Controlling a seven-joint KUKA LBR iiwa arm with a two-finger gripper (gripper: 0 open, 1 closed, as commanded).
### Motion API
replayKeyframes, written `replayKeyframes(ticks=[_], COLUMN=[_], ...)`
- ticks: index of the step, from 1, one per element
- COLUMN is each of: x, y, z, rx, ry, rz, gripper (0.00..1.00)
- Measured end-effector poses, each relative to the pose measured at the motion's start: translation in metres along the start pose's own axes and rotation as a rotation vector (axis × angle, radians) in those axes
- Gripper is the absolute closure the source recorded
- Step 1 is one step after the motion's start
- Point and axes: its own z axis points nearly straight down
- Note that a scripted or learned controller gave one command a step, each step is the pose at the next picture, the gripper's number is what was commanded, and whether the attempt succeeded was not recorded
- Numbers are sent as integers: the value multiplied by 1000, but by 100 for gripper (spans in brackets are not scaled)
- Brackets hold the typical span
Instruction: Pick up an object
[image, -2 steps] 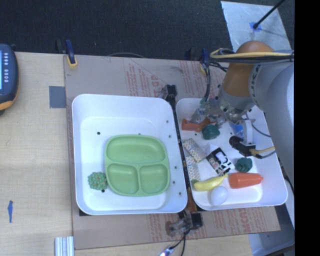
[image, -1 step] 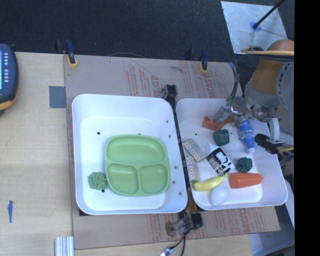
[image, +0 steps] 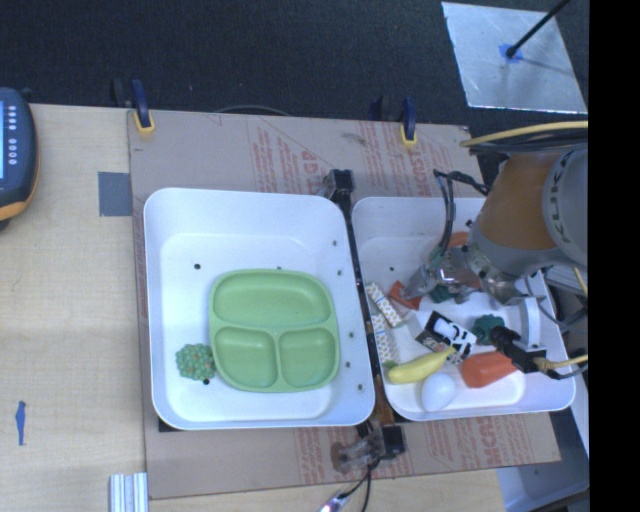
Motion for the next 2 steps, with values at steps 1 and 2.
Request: replayKeyframes(ticks=[1,2], x=[8,7], y=[35,35], z=[0,-11], rx=[-7,-5], ry=[-3,-4], rz=[-3,-3], gripper=[0,100])
